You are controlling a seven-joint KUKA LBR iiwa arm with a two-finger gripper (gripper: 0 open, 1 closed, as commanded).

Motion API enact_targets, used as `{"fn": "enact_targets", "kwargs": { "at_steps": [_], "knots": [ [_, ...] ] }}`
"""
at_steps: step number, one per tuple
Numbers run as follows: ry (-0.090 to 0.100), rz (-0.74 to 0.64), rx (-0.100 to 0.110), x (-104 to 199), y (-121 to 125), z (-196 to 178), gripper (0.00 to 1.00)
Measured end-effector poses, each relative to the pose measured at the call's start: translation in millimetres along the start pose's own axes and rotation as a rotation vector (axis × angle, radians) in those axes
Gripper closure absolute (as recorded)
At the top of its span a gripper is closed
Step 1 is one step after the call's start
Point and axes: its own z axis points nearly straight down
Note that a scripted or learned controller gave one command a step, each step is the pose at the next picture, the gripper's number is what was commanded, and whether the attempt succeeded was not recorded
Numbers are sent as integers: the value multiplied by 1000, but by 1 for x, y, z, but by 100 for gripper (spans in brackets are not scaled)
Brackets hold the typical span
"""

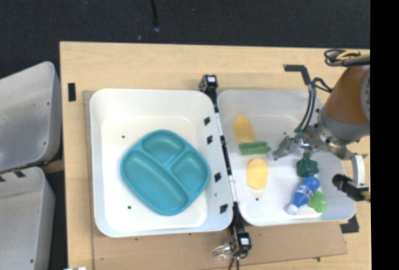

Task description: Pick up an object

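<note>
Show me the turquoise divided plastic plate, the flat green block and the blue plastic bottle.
turquoise divided plastic plate [164, 171], camera view, centre ridge.
flat green block [253, 148], camera view, top face.
blue plastic bottle [302, 194], camera view, body.

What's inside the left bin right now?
The left bin holds one teal divided plate, lying flat with three compartments and nothing showing in them. The bin floor under the plate is covered, so anything beneath it can't be seen.

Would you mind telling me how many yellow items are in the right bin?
2. One yellow item lies near the bin's upper left; the other sits below it, past a green piece. The arm may hide more.
</note>
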Motion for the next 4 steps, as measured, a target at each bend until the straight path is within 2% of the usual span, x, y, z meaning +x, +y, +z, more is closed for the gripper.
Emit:
{"fn": "enact_targets", "kwargs": {
  "at_steps": [1,2,3,4],
  "knots": [
    [-1,3,-2,-1,0,-10,100],
    [0,-5,0,-2,11,-63,100],
    [0,-6,-1,-7,6,-124,100],
    [0,-8,-1,-8,7,-140,100]
  ]
}}
